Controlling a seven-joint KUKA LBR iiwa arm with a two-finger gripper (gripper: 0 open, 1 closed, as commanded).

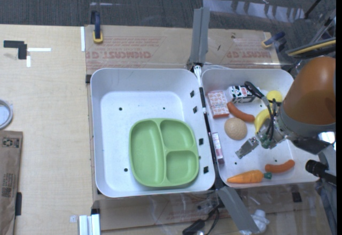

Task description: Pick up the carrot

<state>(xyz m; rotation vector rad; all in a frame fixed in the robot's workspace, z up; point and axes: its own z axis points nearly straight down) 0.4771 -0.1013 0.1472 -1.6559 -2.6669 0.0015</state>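
- The pincer (250, 147) is hovering low inside the right bin (286, 76), with its grey tip angling down toward the bin floor, probably on an approach rather than a lift.
- Whether the pincer is released or clenched I cannot tell; nothing is showing up gripped in it.
- The carrot (246, 177) is lying flat on the bin floor, just below the pincer in the camera view and close to the bin's near wall, with its green end pointing right; it is sitting apart from the pincer tip, not touching it.
- Its place against the near wall is likely leaving little room on that side, so a descent from above seems the safer way in.
- Just right of the carrot, an orange sausage-shaped piece (279, 165) is lying near it, a lookalike that could be drawing a wrong grab.
- Above-left of the pincer, a beige round piece (235, 128) is resting, with a red sausage (241, 112) and a banana (262, 118) beyond it.
- Well to the pincer's left, a green divided plate (163, 152) is sitting in the left bin (101, 122), playing no part in this step.
- The bins are resting side by side on the worktop (43, 95).
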